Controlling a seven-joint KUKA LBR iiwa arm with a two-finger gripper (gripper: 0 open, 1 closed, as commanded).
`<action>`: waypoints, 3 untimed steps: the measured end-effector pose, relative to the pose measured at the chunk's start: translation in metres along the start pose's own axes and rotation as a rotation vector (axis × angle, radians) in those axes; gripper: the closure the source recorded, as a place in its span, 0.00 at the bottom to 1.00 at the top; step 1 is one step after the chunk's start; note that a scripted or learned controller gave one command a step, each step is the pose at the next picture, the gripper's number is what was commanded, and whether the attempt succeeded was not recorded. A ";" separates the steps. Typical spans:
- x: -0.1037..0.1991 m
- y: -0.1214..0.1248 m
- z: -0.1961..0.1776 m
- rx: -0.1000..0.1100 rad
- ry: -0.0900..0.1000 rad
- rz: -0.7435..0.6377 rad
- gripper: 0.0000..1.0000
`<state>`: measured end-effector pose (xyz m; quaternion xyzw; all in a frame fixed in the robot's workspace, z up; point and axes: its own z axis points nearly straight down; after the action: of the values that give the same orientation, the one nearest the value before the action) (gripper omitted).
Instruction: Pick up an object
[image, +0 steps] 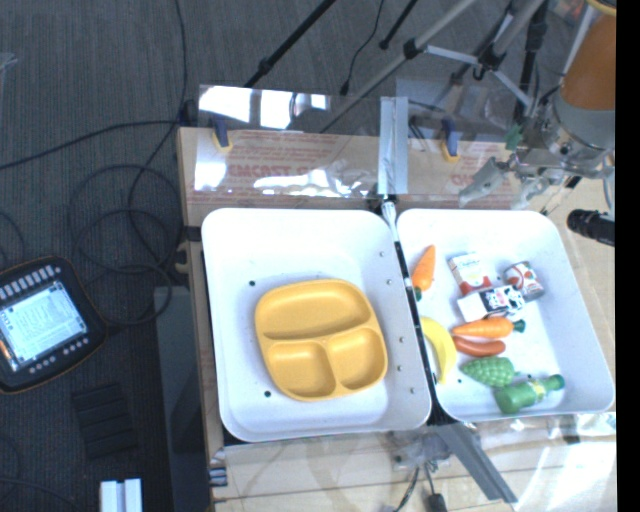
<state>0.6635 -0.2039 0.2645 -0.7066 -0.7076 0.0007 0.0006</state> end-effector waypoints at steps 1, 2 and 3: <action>0.005 -0.038 0.133 0.001 0.000 -0.053 0.00; 0.005 0.000 0.161 -0.032 -0.012 -0.013 0.00; 0.032 -0.004 0.160 -0.039 -0.021 -0.028 0.00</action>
<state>0.6590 -0.1721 0.1046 -0.6964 -0.7173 -0.0059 -0.0204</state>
